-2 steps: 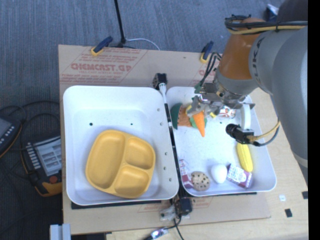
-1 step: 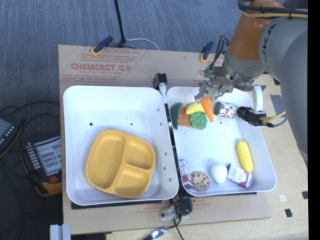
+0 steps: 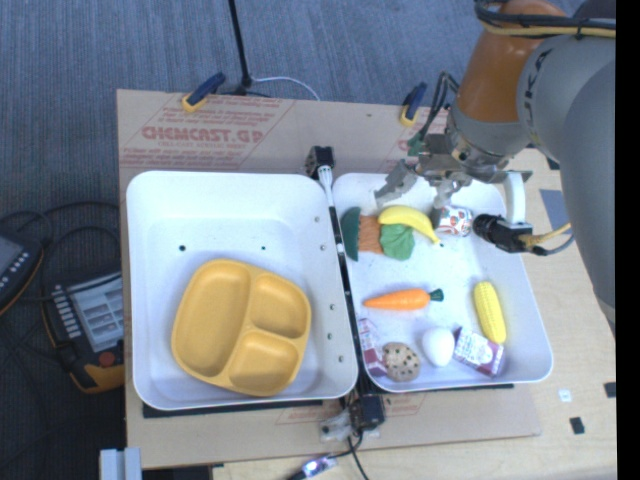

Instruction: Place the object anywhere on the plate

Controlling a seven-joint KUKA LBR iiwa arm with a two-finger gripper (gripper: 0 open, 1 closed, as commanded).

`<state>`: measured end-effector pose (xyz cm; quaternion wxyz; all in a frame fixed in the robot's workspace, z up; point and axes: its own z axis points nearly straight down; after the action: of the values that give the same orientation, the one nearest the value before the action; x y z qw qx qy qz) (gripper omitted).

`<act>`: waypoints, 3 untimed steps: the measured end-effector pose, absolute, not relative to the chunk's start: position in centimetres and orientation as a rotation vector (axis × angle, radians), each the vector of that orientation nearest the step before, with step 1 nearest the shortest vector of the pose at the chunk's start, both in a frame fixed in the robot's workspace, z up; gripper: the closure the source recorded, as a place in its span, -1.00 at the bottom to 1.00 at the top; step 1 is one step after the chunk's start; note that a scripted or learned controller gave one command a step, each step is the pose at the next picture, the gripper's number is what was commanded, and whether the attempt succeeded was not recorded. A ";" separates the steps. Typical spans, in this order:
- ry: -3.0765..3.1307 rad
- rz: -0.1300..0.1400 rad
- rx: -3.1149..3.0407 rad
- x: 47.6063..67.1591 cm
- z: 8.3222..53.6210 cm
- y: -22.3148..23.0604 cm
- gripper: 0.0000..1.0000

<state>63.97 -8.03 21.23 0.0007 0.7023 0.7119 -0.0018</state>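
Plate: yellow, three compartments, sitting in the left bin, well left of the banana and slightly tilted in the frame.
Divider: the seam where the two bins meet, between plate and banana.
Leaf: dark green piece, just left of the banana, hard against the divider side of the right bin.
Orange piece: next along, touching the leaf, just left and below the banana.
Green piece: rounded, tucked right under the banana, touching it.
Banana: there it is, yellow and curved, lying at the top of the right bin, well apart from the plate.
Carrot: lying flat below the banana, green tip pointing right.
Cookie: far below the banana, near the bin's front edge, with a wrapped item just to its left.
Egg: white, right of the cookie, below the carrot.
Gripper: poised just above and right of the banana, fingers spread wide, nothing between them.
Can: small, red and white, just right of the banana.
Packet: red and white, low in the bin, right of the egg.
Corn: yellow cob, well right and below the banana.
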 end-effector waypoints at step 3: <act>3.122 0.000 0.327 56.2 18.9 -2.3 -1.00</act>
<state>56.19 -2.29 18.89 0.0011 0.1041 0.9946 -0.0001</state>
